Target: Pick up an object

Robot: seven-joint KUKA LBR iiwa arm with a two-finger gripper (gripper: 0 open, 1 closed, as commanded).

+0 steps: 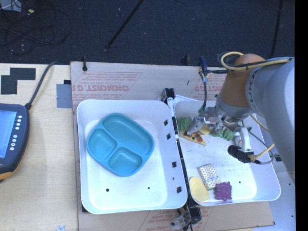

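Two white bins side by side on the bench; left bin holds a blue three-compartment plate, lying flat near the bin's middle; right bin holds the loose objects; grey arm with orange band reaches in from the right, gripper low over the upper left part of the right bin; claw state cannot tell, hidden by wrist hardware; green leafy item just beside the gripper, pizza slice toy just below it, another green piece to the right; near the bin's front edge sit a yellow oval, a patterned packet and a purple grape bunch, close together; a tablet-like pendant lies on the bench at far left.
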